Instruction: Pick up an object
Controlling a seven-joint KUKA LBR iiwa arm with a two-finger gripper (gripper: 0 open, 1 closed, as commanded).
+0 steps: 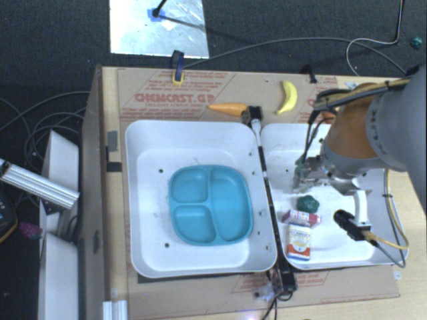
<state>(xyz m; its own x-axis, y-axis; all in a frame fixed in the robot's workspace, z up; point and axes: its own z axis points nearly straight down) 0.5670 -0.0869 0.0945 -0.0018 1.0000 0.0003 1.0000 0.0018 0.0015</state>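
Dark green object [307, 203] sat in the right bin [347, 255], lower right of frame, just below the end effector [305, 179]. Nothing was lifted yet as far as you could see; the grasp and lift were left. End effector hung low over the bin, close above the green object, but you couldn't tell if it touched, or what state its grip was in. Just below lay a small pink packet [299, 217] and a white-and-red carton [299, 240]. Left bin [150, 145] held a blue divided plate [210, 203]. Banana [288, 97] and carrot [227, 109] lay on the counter [200, 89] above the bins.
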